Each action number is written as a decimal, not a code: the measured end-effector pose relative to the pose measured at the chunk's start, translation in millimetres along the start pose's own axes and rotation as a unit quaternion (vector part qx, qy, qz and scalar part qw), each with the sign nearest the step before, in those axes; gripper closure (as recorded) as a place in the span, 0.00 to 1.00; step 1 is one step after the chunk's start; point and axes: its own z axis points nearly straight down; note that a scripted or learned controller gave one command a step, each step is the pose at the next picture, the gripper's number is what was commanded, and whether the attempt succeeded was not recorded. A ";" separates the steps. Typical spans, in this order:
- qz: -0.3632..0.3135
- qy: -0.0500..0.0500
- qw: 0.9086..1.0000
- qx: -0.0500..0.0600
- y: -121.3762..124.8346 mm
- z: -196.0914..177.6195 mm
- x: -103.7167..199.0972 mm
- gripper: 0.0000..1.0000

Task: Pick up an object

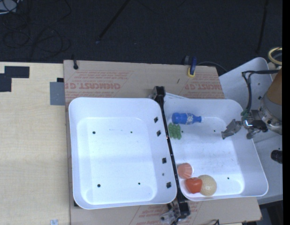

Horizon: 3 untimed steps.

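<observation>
Camera view: tool (pixel 240 129) over right bin (pixel 250 172) edge, fingers apart, gripping nothing; blue bottle (pixel 186 118) nearby.

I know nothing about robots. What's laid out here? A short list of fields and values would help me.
bins: left bin and right bin, side by side
right bin, far end: blue bottle lying down, green object beside it
right bin, near corner: orange ball, red object, pale yellow ball, clustered
pincer: open, over right bin's right edge, holding nothing
</observation>
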 end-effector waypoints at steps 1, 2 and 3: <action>-0.001 0.000 1.000 -0.003 1.2 -14.8 0.9 1.00; -0.002 0.000 1.000 -0.002 9.4 35.0 3.7 1.00; -0.004 0.000 1.000 -0.004 35.1 103.9 4.5 1.00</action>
